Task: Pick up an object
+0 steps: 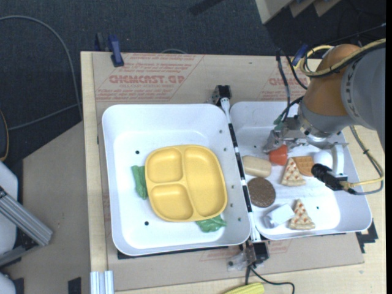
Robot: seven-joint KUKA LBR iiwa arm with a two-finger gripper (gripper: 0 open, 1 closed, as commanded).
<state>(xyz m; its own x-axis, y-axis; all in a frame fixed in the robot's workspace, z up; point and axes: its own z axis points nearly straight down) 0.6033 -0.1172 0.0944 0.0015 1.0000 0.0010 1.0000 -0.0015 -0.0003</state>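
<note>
lowered into the right bin [352,216], gripper [283,141] directly over a small red object [278,156], at roughly six o'clock from the fingertips and just beside them. cannot tell from here whether clenched or released. at three o'clock of the red object, a pizza slice [292,173]; at eight o'clock, a tan bread piece [256,166]. over in the left bin [116,164], a yellow divided tray [184,182].

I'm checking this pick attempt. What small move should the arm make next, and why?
Probably a short descent onto the red piece. The gripper hangs at the far end of the right bin, right above that piece, while the pizza slice, tan block and brown disc lie nearer the camera, so red looks like the closest target.
</note>
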